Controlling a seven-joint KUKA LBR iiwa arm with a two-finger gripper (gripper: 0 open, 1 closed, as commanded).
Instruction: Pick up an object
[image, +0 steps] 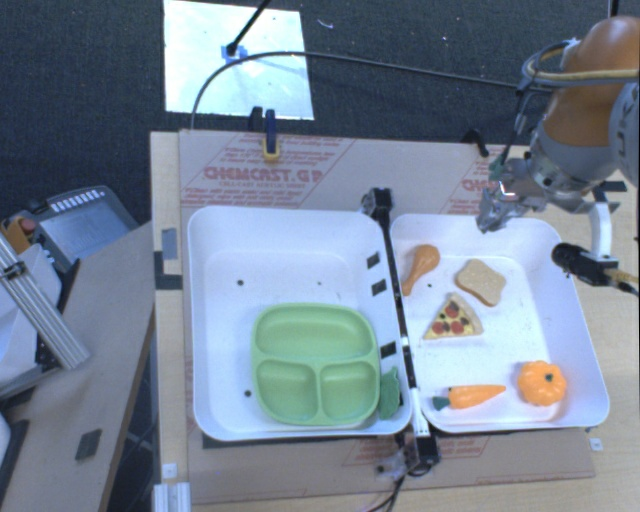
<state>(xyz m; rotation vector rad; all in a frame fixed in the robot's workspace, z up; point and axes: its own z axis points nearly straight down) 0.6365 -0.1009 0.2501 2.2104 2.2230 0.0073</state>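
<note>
Gripper (492, 222) above right bin's (575, 330) far rim, finger state unreadable | green tray (315, 365) in left bin (215, 330) | right bin: drumstick (420, 266), bread (481, 282), pizza slice (453, 319), carrot (470, 396), pumpkin (541, 383)

tray (300, 345) in left bin (215, 300), pizza (454, 318) right

1 fixed overhead camera, slanted down on both bins (300, 225).

Dark carpet floor (80, 90) (pale sheet (238, 60) atop).
</note>
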